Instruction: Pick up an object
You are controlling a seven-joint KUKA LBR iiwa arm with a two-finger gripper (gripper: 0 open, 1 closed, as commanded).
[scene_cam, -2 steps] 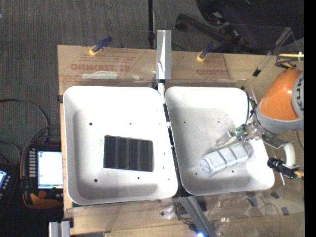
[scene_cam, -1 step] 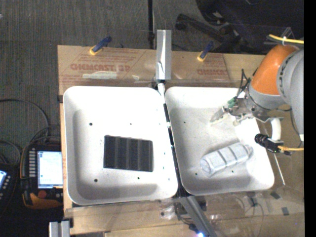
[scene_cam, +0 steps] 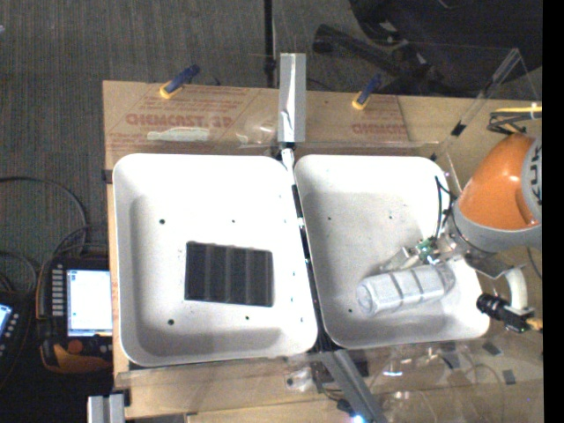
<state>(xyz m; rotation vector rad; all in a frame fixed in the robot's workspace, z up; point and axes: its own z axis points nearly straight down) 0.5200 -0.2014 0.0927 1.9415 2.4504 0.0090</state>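
Ideally the gripper (scene_cam: 429,252), whose open-or-closed state I cannot tell, should descend squarely across the clear bottle (scene_cam: 405,290) lying just beside it in the right bin (scene_cam: 352,192).

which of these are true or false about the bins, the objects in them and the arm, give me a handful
1. A dark ribbed rectangular object lies in the left bin. True.
2. A pale ribbed bottle-like object lies in the left bin. False: it lies on its side in the right bin.
3. The arm comes in over the left bin. False: it reaches in from the view's right, over the right bin.
4. The two bins sit side by side. True.
5. The dark object is stacked on the pale one. False: they lie in separate bins.
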